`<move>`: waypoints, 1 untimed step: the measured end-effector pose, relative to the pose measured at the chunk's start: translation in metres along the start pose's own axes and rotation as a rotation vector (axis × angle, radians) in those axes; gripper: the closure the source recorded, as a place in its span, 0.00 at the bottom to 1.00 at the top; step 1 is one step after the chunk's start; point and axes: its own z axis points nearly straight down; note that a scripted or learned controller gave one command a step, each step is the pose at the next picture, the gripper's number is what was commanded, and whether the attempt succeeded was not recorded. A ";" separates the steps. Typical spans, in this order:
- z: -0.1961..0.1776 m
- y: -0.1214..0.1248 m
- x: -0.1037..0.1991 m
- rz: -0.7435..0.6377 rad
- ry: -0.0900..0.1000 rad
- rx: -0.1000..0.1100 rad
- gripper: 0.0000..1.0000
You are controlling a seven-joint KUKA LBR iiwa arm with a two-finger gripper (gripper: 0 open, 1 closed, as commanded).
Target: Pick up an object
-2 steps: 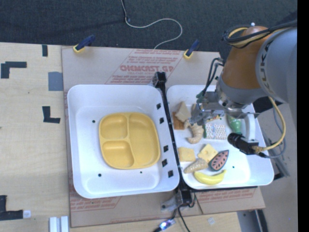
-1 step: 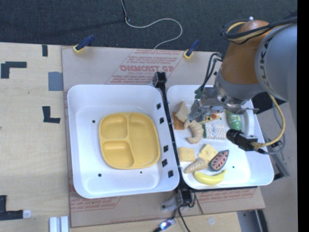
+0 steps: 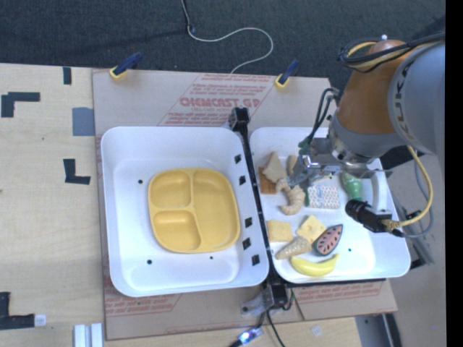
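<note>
1. The right bin (image 3: 387, 262) holds a scatter of toy food, the pool of things to pick from: a tan wedge (image 3: 273, 169), a pale curled piece (image 3: 293, 199), a white dotted block (image 3: 324, 197), a green item (image 3: 352, 186), two yellow cheese-like chunks (image 3: 280, 230) and (image 3: 312, 228), a cone-shaped beige piece (image 3: 292, 249), a watermelon slice (image 3: 328, 240) and a banana (image 3: 314, 266).
2. The gripper (image 3: 307, 166) hangs low over the upper middle of that bin; whether its jaws are spread or closed cannot be told, and nothing is seen held in them.
3. Relative to the jaws, the tan wedge lies just to the left, the curled piece just below and left, the dotted block just below and right, and the green item to the right, partly hidden by the wrist.
4. The cheese chunks, cone, watermelon slice and banana sit further below the jaws, toward the bin's near edge.
5. Well to the left of the jaws, across the divider, the left bin (image 3: 123, 215) carries a yellow compartment plate (image 3: 194, 210).
6. The arm (image 3: 383, 100), orange-banded, rises to the upper right of the jaws.
</note>
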 end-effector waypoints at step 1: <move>-0.016 0.003 0.000 -0.002 0.001 -0.003 1.00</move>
